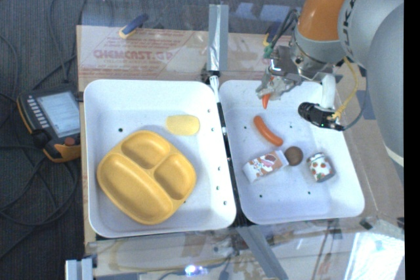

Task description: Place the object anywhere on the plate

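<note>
Your gripper [270, 90] pinches a small orange piece [265, 101] thinly; it could slip out crossing left to the plate [146, 183].

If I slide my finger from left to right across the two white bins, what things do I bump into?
Yellow plate → pale yellow chip → orange sausage → white packet → brown ball → small strawberry cup.

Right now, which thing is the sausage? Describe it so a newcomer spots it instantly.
Look in the right bin, the one under the arm. Near its middle, toward the divider, lies the sausage: a slim orange-red stick lying diagonally. Its neighbours below are a printed white packet, a brown ball and a small jar.
</note>
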